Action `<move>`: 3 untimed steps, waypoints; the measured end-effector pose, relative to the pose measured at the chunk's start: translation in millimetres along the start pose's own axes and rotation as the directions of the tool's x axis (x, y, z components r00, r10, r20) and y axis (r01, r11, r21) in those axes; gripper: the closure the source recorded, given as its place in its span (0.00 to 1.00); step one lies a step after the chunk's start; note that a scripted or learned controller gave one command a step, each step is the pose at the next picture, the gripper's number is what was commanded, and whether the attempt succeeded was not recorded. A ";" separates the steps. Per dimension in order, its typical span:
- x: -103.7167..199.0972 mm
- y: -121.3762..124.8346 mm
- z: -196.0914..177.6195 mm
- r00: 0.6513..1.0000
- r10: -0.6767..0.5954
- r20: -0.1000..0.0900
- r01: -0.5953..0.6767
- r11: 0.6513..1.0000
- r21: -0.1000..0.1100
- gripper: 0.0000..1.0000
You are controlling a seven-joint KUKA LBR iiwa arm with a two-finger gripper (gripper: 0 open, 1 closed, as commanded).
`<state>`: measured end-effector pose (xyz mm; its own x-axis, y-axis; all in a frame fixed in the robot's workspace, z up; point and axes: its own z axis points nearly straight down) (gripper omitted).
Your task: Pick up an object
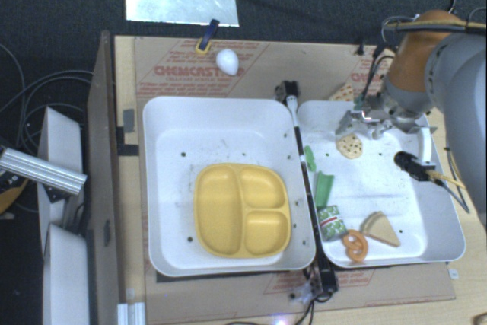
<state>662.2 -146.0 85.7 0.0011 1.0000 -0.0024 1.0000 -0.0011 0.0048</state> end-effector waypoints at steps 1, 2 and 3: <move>2.4 1.8 -12.5 1.000 -0.005 -0.001 0.005 1.000 -0.005 1.00; 83.3 -6.9 -105.8 1.000 -0.013 -0.004 0.013 1.000 -0.006 1.00; 15.3 -25.0 -159.6 1.000 0.003 0.002 -0.003 1.000 -0.003 1.00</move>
<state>636.4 -130.3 245.2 0.0039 1.0000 -0.0046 1.0000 -0.0039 0.0080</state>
